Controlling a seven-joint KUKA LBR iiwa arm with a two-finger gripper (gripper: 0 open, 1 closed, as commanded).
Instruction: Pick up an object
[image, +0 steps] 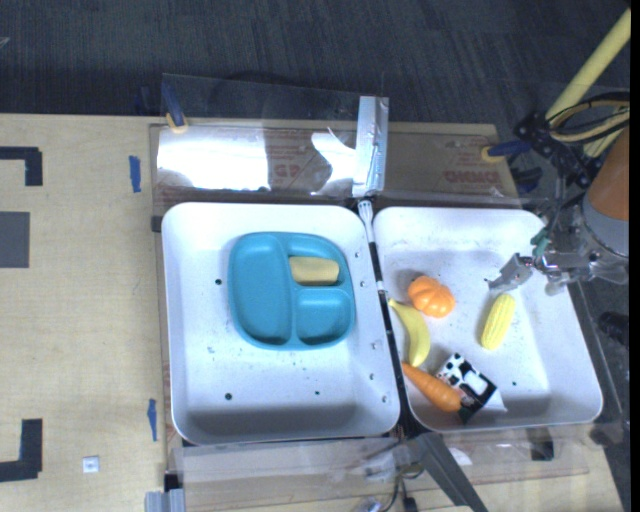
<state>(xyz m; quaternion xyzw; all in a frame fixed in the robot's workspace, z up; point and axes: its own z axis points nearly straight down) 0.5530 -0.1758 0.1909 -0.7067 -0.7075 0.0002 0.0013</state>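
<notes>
In the right bin (560, 400) lie a yellow corn cob (498, 320), a small orange pumpkin (432, 296), a banana (414, 335), a carrot (432, 388) and a black-and-white toy (467, 379). My gripper (527, 282) hangs over the bin's upper right part, just above and to the right of the corn cob. Its fingers are spread open and nothing sits between them. The banana, carrot and toy cluster near the bin's left front corner.
The left bin (200, 380) holds a blue divided plate (270, 300) with a yellow block (314, 270) in its upper right compartment. A clear plastic sheet (260, 150) stands behind the bins. Cables (560, 125) hang at the back right.
</notes>
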